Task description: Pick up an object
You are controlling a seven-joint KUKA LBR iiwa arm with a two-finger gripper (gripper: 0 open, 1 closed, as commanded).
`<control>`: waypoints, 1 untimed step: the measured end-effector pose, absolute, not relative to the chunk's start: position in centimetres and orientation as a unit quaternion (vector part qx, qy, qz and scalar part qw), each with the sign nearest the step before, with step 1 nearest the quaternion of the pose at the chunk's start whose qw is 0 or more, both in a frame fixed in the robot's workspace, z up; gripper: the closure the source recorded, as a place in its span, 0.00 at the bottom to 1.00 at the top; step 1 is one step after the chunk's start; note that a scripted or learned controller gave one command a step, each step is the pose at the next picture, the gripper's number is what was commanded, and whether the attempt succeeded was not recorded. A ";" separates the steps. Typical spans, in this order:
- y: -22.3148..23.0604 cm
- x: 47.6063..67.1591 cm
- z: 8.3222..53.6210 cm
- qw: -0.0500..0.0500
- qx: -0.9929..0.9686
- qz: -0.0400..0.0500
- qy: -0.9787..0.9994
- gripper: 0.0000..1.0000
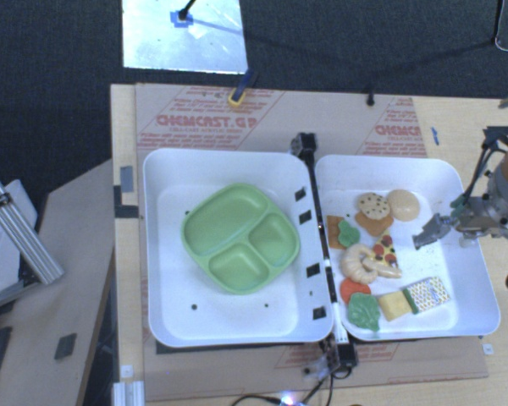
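Scanning from the left of the frame, we find the left bin [165, 311] holding a green divided plate [240, 238], lying flat near its middle. Right of the dividing rims, the right bin [474, 311] carries a cluster of toy food along its left half: a chocolate-chip cookie [372, 205] touching a pale round bun [403, 205] at the upper part, a green leafy piece [349, 233] below them, a shrimp-like piece [361, 263] beside a pizza slice [388, 256], then a red tomato piece [354, 288], a green broccoli piece [364, 312], a yellow cheese block [395, 305] and a patterned wafer-like block [428, 293] toward the bottom.

Farther right, the gripper [429, 231] hangs over the bin's right half, just right of the bun and above the patterned block. We cannot tell its state, and nothing shows between its tips.

We judge the pick as not yet made: every toy lies in the bin. Choosing one, descending and closing on it remain.
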State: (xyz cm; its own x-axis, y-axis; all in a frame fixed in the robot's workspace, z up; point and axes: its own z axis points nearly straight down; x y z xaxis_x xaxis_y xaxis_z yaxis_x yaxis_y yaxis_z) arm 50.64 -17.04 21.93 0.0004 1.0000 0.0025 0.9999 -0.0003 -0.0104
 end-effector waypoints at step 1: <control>-17.0 50.9 22.5 0.000 -0.706 0.000 -0.708 0.00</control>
State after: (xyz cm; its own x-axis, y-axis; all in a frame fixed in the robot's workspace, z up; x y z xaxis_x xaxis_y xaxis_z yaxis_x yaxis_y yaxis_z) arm 50.91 -17.00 22.51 -0.0031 1.0000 -0.0001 1.0000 0.0031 0.0010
